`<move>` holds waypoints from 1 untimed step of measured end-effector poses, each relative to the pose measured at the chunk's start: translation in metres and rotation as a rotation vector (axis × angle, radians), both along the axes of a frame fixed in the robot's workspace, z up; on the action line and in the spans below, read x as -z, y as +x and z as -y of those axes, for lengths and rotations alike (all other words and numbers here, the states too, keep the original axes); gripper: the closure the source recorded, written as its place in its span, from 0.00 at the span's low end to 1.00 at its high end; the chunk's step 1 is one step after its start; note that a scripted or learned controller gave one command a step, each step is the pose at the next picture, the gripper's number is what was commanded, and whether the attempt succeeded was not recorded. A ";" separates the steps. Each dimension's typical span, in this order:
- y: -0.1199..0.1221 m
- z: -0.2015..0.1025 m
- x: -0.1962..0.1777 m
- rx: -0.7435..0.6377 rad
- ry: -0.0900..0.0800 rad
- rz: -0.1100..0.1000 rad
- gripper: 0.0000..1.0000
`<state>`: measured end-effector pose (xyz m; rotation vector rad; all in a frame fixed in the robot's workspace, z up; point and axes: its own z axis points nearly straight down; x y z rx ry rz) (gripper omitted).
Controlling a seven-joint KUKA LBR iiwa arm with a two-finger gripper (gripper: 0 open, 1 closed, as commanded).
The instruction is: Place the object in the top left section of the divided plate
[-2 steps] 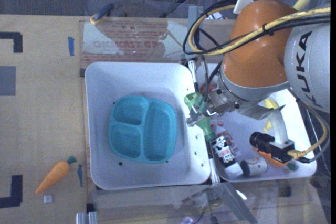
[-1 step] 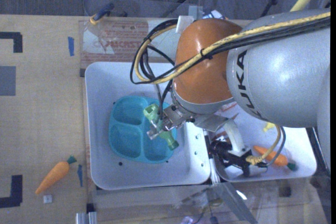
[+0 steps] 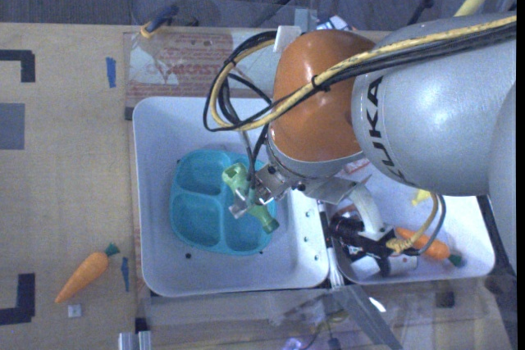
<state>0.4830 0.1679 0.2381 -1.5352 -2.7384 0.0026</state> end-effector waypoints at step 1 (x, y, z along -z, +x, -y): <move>0.034 0.046 0.010 0.104 0.000 0.004 1.00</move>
